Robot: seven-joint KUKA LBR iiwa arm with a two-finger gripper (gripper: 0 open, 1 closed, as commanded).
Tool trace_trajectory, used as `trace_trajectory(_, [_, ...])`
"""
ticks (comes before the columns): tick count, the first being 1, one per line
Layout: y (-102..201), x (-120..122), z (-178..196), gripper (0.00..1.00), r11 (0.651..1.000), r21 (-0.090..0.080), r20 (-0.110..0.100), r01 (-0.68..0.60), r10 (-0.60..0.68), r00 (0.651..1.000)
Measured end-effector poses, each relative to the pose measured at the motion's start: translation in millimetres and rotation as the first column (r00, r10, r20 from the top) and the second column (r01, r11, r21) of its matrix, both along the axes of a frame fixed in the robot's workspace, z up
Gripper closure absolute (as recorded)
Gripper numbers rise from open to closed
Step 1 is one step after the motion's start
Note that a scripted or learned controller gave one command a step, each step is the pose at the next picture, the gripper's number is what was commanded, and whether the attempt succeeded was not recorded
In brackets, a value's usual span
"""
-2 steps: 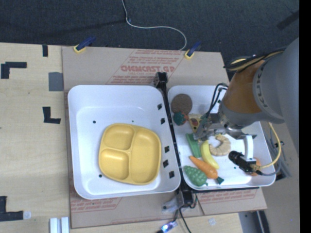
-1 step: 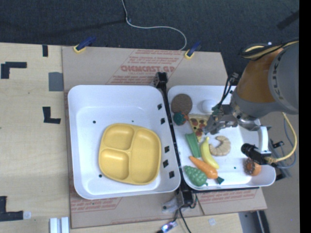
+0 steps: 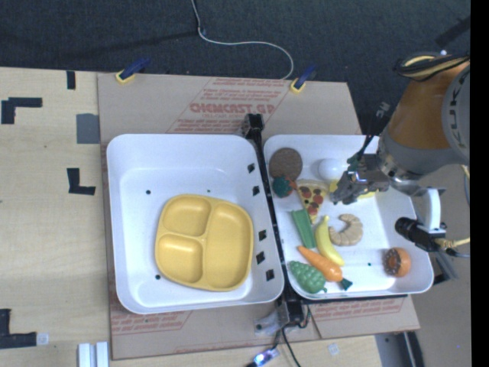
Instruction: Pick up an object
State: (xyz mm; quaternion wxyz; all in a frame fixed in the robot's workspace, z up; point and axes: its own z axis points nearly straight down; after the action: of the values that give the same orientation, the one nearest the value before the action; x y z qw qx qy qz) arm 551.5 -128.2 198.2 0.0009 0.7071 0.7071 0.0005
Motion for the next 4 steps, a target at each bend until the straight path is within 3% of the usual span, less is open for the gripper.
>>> trace_trajectory(1, [0.3,0.6,27.6,1.0,1.0,0.0,0.0,-0.001,0.001,1.0])
trace_trajectory(2, [61.1,-12.9,22.0,1.0,1.0,0.001,-0.005,-0.006,0.006,1.0])
trace_trajectory(4, [155.1,-42.5,8.3,1.0,1.0,0.002,-0.007,-0.006,0.006,1.0])
